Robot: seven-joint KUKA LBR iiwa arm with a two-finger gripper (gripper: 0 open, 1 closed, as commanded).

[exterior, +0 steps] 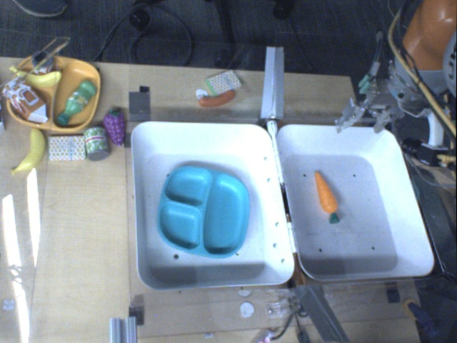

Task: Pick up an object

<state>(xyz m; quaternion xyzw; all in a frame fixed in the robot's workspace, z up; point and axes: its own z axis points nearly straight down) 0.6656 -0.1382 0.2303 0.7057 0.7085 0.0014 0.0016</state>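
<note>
Above the right bin's far rim: gripper (364,116), splayed and grasping nothing.

Down and a little left of it, well apart, toy carrot (325,195) lying flat on the right bin (407,213) floor, long axis running roughly near to far, green stem at the near end. Beyond, left bin (143,191) carrying a blue divided plate (205,210); toy hot dog (216,98) on the wooden bench (71,249); dark carpet behind.

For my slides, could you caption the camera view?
Gripper above right bin's far rim; carrot inside.
</note>
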